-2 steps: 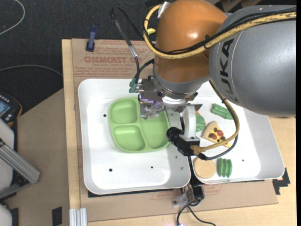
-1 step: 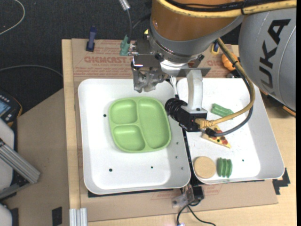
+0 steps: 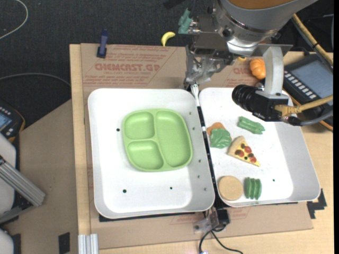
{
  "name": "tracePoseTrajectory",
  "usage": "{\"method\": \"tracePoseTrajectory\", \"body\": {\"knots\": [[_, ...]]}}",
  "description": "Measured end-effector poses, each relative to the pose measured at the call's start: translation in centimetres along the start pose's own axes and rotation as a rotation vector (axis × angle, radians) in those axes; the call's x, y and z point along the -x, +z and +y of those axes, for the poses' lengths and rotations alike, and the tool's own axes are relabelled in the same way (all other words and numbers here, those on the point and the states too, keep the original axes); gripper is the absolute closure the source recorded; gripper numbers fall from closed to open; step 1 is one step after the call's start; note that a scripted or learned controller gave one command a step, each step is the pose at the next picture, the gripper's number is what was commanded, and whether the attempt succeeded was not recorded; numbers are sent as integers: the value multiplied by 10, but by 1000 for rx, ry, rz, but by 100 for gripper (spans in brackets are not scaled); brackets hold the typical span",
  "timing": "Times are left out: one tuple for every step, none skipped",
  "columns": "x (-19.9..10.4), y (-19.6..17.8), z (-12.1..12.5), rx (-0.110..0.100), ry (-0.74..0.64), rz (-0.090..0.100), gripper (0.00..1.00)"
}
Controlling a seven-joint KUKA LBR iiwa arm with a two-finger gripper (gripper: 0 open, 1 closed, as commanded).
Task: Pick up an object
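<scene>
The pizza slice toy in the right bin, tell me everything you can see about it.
The pizza slice is a small wedge that looks like moulded plastic: yellow cheese top, red round toppings with dark specks, a tan crust edge. It lies flat on the floor of the right bin, tip toward the bin's lower right, crust toward the upper left. A green leafy piece lies close on its left; contact can't be judged. Nothing grips it.
</scene>
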State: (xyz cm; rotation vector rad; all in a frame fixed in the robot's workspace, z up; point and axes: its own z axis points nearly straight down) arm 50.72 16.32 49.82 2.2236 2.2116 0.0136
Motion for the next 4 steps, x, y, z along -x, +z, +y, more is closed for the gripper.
{"method": "tracePoseTrajectory", "body": {"knots": [[-50,-39,-14,-4,-11,1,100],[49,-38,-28,-12,4,-3,100],[125,48,-28,-19,4,-5,100],[197,135,-29,-19,3,-3,100]]}}
